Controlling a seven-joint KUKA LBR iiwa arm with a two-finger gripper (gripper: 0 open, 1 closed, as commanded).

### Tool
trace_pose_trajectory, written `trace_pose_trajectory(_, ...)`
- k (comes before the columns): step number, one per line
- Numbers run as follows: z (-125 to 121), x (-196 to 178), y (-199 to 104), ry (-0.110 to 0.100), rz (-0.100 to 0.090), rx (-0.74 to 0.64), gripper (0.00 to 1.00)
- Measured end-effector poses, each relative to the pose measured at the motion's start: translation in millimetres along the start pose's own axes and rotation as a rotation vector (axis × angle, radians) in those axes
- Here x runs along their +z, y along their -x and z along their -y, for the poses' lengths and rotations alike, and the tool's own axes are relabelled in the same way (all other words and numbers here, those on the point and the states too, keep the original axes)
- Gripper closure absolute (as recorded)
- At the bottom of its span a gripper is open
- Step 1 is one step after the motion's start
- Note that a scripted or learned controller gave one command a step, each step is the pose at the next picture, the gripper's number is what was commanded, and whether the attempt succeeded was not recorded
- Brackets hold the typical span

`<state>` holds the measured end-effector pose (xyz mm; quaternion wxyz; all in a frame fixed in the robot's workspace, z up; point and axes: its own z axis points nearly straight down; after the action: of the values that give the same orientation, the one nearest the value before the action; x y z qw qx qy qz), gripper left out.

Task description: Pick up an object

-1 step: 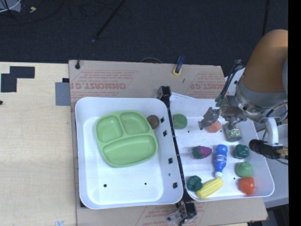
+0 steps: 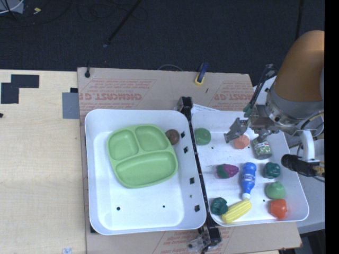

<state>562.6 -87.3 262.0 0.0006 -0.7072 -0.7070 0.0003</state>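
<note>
In the right bin (image 2: 302, 208), nearest the camera, a yellow corn cob (image 2: 236, 210) lies at about six o'clock, touching a dark green vegetable (image 2: 219, 205) on its nine o'clock side. At four o'clock sits an orange-red tomato (image 2: 278, 208), with a light green ball (image 2: 275, 190) just above it and a dark green pepper (image 2: 272, 169) beyond that. A blue and white bottle (image 2: 247, 179) lies near the middle, its white end pointing toward the corn. A purple and green fruit (image 2: 227, 170) rests just to its nine o'clock side. Farther back, a green ball (image 2: 202, 136) sits at ten o'clock near the divider.

An orange ball (image 2: 241, 142) lies at twelve o'clock, right at the gripper (image 2: 248, 138). Its two fingers are spread apart, one on the ball's left, the other near a small grey-green lump (image 2: 262, 150) on its right.

In the left bin (image 2: 100, 205), a green divided plate (image 2: 142, 155) lies in the middle, with a brown ball (image 2: 172, 136) at its two o'clock corner.
</note>
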Motion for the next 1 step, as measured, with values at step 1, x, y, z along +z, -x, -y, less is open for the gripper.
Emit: trace_pose_trajectory(1,-0.6,61.4,-9.3,-0.007,-0.001,-0.001,0.00)
